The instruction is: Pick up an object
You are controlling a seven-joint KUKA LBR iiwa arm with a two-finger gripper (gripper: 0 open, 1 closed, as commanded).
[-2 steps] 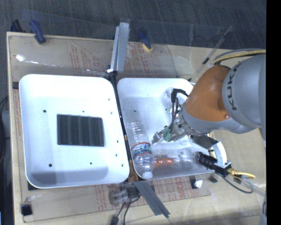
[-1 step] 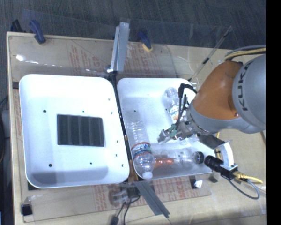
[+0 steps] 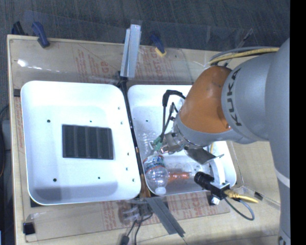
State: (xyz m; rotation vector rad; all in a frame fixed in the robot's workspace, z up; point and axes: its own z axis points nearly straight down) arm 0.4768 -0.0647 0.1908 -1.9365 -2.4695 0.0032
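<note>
Camera view, looking down at a slant on a pale wooden bench (image 3: 92, 60) carrying two shallow white bins side by side.

Left white bin (image 3: 41, 101): holds a dark rectangular ribbed panel (image 3: 87, 142), lying flat near the middle of the floor. Small dark holes dot the floor around it.

Right white bin (image 3: 148, 101): the grey KUKA arm with its orange band (image 3: 209, 106) comes in from the right and covers much of this bin. The gripper (image 3: 163, 146) sits low over the bin's middle, near the left wall. Whether it is released or clenched cannot be told; the wrist and cabling hide it from this angle.

Just below the gripper, a clear plastic bottle with a blue label (image 3: 156, 172) lies on its side on the bin floor, close to the left wall and front edge. Contact between bottle and gripper cannot be made out. Beside the bottle, to its right, an orange-red slender item (image 3: 179, 176) lies on the floor, partly blurred. A black cylindrical fitting (image 3: 206, 181) projects over the bin's front right part, with a yellow cable (image 3: 242, 198) trailing past the rim.

A grey metal upright bar (image 3: 130, 50) stands at the far edge between the two bins. Blue clamps (image 3: 41, 33) grip the bench's far rim.
</note>
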